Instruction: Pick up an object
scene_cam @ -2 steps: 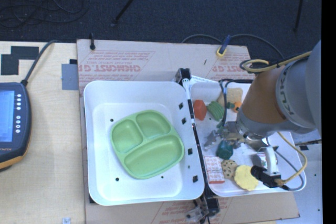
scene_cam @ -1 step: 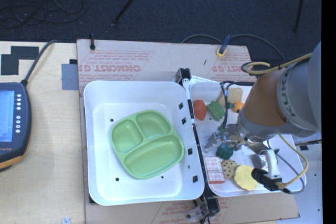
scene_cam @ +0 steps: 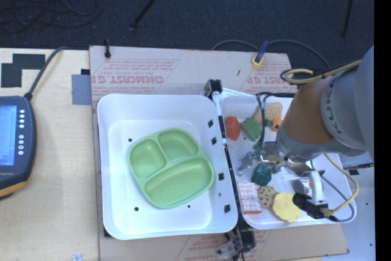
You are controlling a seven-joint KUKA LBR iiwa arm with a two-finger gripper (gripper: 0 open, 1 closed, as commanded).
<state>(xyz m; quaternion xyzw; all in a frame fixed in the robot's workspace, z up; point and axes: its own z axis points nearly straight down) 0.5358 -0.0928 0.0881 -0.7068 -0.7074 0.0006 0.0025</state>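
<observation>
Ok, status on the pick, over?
Gripper low in right bin, over dark teal object. No grasp visible. Orange block, green piece, yellow item crowd close.

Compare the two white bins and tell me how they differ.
The left bin holds a single green divided plate; the right bin holds many small things, among them an orange block, a dark green piece and a yellow piece. The arm reaches over the right bin, while the left bin lies in open view. Both are shallow, white and set side by side.
</observation>
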